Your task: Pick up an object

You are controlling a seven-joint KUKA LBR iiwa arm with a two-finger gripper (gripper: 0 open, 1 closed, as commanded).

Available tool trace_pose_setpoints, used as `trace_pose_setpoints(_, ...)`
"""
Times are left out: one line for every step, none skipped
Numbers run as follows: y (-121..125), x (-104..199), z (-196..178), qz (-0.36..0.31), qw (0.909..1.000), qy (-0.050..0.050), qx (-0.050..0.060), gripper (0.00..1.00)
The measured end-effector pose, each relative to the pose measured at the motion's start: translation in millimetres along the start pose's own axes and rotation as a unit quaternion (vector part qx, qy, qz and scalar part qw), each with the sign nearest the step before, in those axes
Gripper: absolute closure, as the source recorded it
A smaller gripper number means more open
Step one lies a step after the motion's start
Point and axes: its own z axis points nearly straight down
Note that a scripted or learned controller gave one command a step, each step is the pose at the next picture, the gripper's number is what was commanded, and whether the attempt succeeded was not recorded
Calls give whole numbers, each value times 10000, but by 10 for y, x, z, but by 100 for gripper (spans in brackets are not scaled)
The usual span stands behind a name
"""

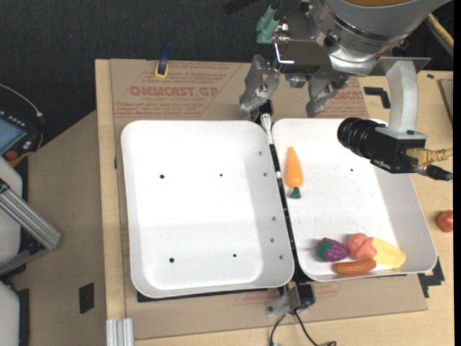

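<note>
Carrot (294,166) in right bin (403,215) (arm cut off at top), open empty gripper (287,96) above the rims.

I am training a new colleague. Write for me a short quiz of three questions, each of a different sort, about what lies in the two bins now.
1. True or false: the orange toy carrot lies in the left white bin.
2. Multiple choice: where is the purple toy grape bunch?
A. beside the carrot
B. in the near part of the right white bin, next to the pink toy, the yellow toy and the reddish toy sausage
C. on the cardboard outside the bins
3. Fill in: the two-finger gripper hangs above the ____ edge of the bins.

Key: 1 false; 2 B; 3 far.
</note>
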Motion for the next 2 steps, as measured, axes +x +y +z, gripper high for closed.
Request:
trace_pose_setpoints(86, 555, 30, -1, 10000, -2, 15, 0)
trace_pose_setpoints(210, 405, 1301, 37, 9999, -42, 99, 0)
